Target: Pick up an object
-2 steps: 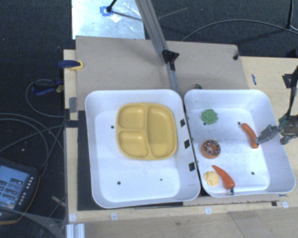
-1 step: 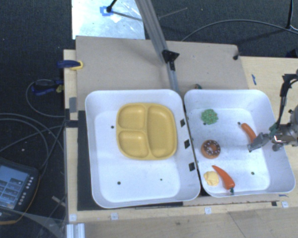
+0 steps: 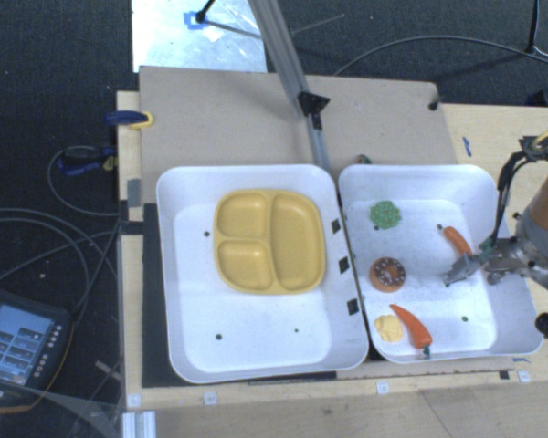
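I read the gripper [image 3: 458, 272] as low in the right bin [image 3: 418, 182], tips just beside the lower end of the carrot [image 3: 456, 240], but I can't tell if the jaws are spread or pressed together; nothing visible between them. Nearest target is that carrot, near the bin's right wall; donut [image 3: 388, 274] sits mid-bin, broccoli [image 3: 384, 213] above it, chili [image 3: 411, 325] and a yellow lump [image 3: 389, 328] low down. Risks: tips land beside the carrot and shove it toward the wall, or one finger rides over it and it rolls out on closing. It's thin, so a slightly off approach grabs air. Wrist is cut off at the frame edge, fingertips blur into shadow, and the lump's identity is unclear. Left bin [image 3: 256, 176] holds a yellow tray [image 3: 270, 241].
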`<state>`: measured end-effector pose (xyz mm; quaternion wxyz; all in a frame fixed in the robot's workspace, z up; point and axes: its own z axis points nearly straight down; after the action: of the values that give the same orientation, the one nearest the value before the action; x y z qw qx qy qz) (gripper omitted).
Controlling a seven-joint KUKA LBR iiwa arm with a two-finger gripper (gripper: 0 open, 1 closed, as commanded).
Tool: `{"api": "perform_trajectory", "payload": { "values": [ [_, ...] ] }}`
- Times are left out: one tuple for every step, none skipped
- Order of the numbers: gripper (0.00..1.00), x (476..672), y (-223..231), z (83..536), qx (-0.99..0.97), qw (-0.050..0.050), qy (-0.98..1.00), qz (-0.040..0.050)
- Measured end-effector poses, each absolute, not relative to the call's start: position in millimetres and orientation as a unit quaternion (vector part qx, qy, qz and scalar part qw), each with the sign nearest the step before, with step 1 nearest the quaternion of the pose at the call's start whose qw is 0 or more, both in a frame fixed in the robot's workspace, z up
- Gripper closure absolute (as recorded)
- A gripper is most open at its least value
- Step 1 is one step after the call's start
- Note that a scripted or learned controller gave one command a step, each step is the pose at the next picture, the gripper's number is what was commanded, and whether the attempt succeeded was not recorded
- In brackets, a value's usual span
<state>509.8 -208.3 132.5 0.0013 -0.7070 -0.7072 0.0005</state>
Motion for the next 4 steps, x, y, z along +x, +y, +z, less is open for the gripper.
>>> {"api": "perform_trajectory", "payload": {
  "values": [
    [1.0,511.4,-209.1,146.0,-0.707,-0.002,-0.707,-0.0011],
    [1.0,510.4,-201.8,195.8,-0.705,-0.003,-0.709,-0.0017],
    [1.0,504.9,-206.4,249.8,-0.705,-0.004,-0.709,-0.0017],
    [1.0,506.3,-206.6,268.5,-0.705,-0.002,-0.71,-0.0011]
  ]
}}
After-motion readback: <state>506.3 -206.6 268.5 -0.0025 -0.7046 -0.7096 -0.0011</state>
